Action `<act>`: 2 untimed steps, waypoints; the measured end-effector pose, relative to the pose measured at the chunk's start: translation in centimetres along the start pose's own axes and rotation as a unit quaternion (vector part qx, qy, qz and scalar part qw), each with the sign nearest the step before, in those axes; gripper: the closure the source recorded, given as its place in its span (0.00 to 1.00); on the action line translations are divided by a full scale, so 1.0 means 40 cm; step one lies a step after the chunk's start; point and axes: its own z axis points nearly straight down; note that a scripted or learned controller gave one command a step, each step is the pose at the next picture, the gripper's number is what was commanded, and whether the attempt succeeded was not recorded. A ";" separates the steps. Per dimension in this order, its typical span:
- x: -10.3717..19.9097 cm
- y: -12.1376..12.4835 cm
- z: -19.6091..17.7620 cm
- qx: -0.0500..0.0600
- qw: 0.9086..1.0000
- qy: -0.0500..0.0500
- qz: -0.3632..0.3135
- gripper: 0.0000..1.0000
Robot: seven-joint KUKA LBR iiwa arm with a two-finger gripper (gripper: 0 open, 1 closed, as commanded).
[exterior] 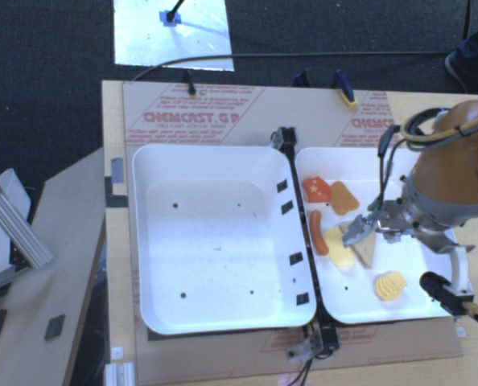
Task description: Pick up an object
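Observation:
The right bin [420, 312] holds several small food-like pieces. A red piece [316, 189] and an orange piece [344, 199] lie near its back left. A red-orange sausage shape [319, 232] lies along the left wall, with a pale yellow piece [338, 250] beside it. A tan wedge [364, 252] sits just right of that, and a ridged yellow piece [390, 285] lies near the front. My gripper [357, 232] hangs low over the yellow piece and the tan wedge, reaching in from the right. Nothing is visibly lifted in it.
The left bin [154, 240] stands beside the right one, parted by a black-clipped divider [299, 232]. The arm's grey body with its orange band [456, 167] covers the right bin's far right side. A cable loops above the wrist.

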 end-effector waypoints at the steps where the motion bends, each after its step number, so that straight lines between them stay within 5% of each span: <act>1: -0.079 0.120 0.270 -0.004 1.000 -0.001 0.003 0.00; 2: -0.065 0.343 0.266 -0.003 1.000 -0.001 -0.003 0.00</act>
